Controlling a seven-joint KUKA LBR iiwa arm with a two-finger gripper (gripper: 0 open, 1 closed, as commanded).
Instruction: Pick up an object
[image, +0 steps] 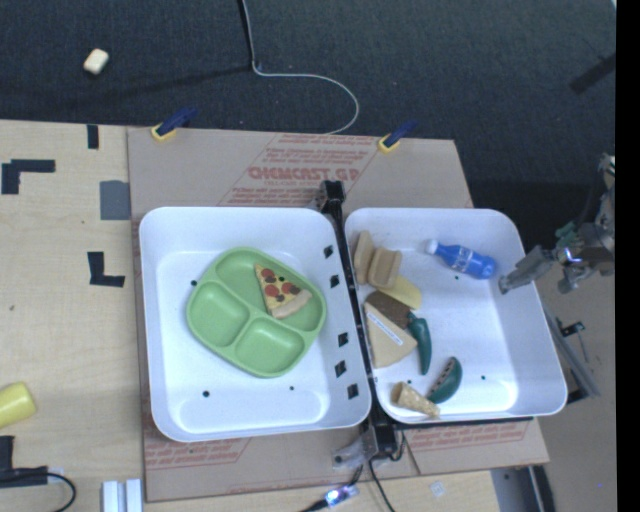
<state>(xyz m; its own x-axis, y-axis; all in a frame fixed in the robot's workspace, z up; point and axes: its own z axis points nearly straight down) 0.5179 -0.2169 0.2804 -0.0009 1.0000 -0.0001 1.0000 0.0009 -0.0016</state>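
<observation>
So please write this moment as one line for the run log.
gripper: over right bin edge, holding nothing | blue bottle: lying in right bin | pizza slice: on green plate

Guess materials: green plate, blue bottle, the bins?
Green plate: likely molded plastic, matte, with uniform colour and soft-edged compartments. Blue bottle: probably plastic, slightly glossy, white cap. Bins: white, smooth, thin rounded rims, so plastic seems likely; sheet metal can't be ruled out.

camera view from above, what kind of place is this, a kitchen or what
Probably a robot lab test bench, not a kitchen: two white bins clipped onto cardboard, toy food such as a pizza slice on a green divided plate, and a gripper at the right bin's edge.
</observation>
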